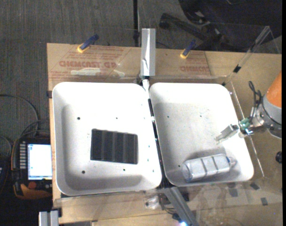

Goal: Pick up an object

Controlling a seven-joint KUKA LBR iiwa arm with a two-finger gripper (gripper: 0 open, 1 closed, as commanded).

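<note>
White, shallow plastic bins side by side on a brown bench: left bin (62,126), right bin (180,98), rims touching along the middle. Flat on the left bin's floor, slightly near of centre, a black ribbed rectangular slab (114,146). Lying on its side in the near right corner of the right bin, a pale, see-through bottle-like pack (208,167) with blurred grey bands; its exact make is hard to tell.

Reaching in from the right, cut off by the frame edge, the grey arm with its orange band (276,95). At its tip, over the right side of the right bin, the pale gripper (224,135), smeared and small; whether clenched or released, impossible to tell. Nothing discernible in its grasp. Clearly apart from the pack, which sits nearer in the scene.

Far of the bins, an upright grey metal post (147,53) and two blue-and-yellow clamps (87,43) on the bench edge. Off the bench at the left, a handheld screen unit (35,161), partly hidden.
</note>
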